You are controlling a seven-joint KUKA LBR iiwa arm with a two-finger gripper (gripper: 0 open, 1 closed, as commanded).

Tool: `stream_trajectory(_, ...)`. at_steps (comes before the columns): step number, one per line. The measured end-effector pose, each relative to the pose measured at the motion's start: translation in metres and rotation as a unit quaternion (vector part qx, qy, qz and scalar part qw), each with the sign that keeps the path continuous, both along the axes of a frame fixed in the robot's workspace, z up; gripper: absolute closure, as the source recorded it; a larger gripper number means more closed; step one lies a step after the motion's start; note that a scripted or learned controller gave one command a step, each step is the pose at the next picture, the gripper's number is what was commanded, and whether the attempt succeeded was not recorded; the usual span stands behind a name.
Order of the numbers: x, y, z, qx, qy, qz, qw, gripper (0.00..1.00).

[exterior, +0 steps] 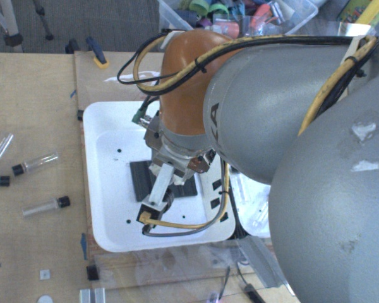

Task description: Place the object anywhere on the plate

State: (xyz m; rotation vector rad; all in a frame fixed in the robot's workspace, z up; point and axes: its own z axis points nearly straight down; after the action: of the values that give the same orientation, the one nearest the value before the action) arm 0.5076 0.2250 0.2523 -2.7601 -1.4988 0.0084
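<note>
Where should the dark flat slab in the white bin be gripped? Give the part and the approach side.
The dark flat slab lies flat on the floor of the white bin, its far part hidden under the arm. Probably best to come straight down and pinch across its exposed end, at the view's left.

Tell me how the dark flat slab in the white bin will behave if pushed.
The dark slab lies flat on the floor of the white bin, so it would probably slide rather than roll or tip. It looks thin and straight-edged, so likely stiff but hard to pinch from above. The arm hides part of it, so its weight is unclear.
</note>
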Motion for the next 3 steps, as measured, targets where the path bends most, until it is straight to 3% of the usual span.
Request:
stream_trajectory(1,-0.028,-0.053,0.052,0.0002,-0.001,0.041,0.9991,1.0)
stream_trajectory(2,-0.03,0.0,-0.011,-0.0004,0.001,-0.127,0.9919,1.0)
stream_trajectory(3,0.011,-0.054,0.017,-0.0002,-0.002,-0.167,0.986,1.0)
